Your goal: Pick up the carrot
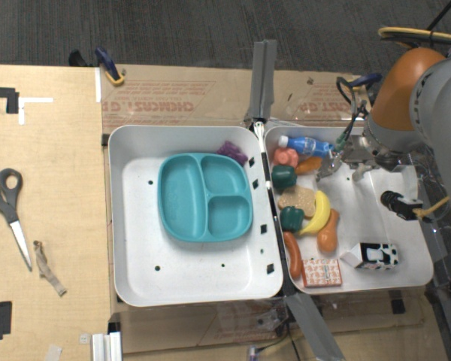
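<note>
**Over the right bin, the claw hovers by the carrot**

Over at the right-hand bin, the grey arm comes in from the side, its orange band bulging near the top edge, where part of it is cut off. The gripper sits low at the bin's far end, and from where I stand its fingers look parted, with nothing between them, though they are small and dark against the clutter.

The carrot lies just beside the fingertips, a short orange piece tucked under a blue-capped bottle; much of it is hidden by the bottle and the claw, so its full length is hard to judge. Next to it sit a pinkish lump and a dark green item. Further along the bin's left wall lie a slice of bread, a banana, another green piece, an orange-red item I can't name for sure, a sausage, a red printed card and a small black-and-white carton.

A teal divided plate rests in the left bin, and a purple thing peeks out behind it, mostly hidden. Scissors lie on the bench, cut off at the left edge.
</note>
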